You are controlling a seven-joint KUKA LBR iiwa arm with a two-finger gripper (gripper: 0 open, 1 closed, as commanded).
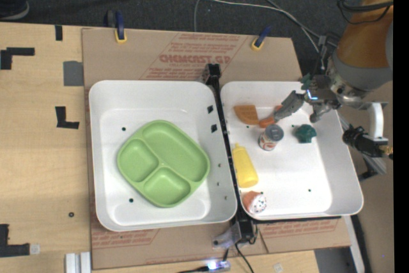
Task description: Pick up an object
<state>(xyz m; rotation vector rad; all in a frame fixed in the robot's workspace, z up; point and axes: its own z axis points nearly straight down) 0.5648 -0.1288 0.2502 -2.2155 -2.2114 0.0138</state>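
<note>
My gripper (296, 116) hangs over the upper right part of the right bin (332, 198), its two fingers spread open with nothing between them. Just below it lies a small dark green object (305, 132). A small grey-topped can (271, 137) stands to the lower left of the left fingertip. Further left is a brown-orange piece (246, 114), with a red-orange bit (266, 120) beside it, close to the left finger. A yellow bottle (244, 165) lies along the bin's left wall, and a white object with red spots (256, 202) sits in the front left corner.
The left bin (102, 99) holds a green divided plate (163, 163). A black divider (220, 124) runs between the bins. The arm's orange band (370, 6) and grey wrist stand over the right bin's far right edge. Cables cross the floor behind the bench.
</note>
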